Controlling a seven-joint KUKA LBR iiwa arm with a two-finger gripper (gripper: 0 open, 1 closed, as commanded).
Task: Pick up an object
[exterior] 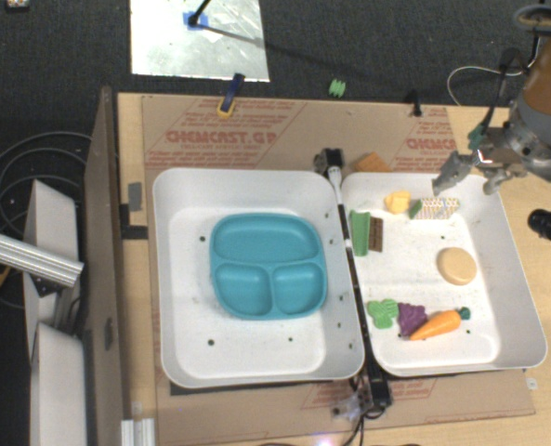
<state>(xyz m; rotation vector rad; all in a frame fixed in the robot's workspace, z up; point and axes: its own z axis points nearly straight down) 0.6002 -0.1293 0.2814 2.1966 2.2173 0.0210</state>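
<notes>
Carrot [437, 323] in right bin; gripper [467, 175] hovers far edge, fingers spread, empty.

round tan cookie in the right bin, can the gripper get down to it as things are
Probably yes. The tan cookie lies alone on bare bin floor, apart from the carrot and the other items, and the gripper hangs above that bin's far rim.

Glossy teal plastic tray [268, 277], smooth white bins [187, 342], matt cardboard [284, 128]

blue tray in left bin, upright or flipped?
Upright. The blue tray lies flat in the left bin, its three compartments facing up.
</notes>
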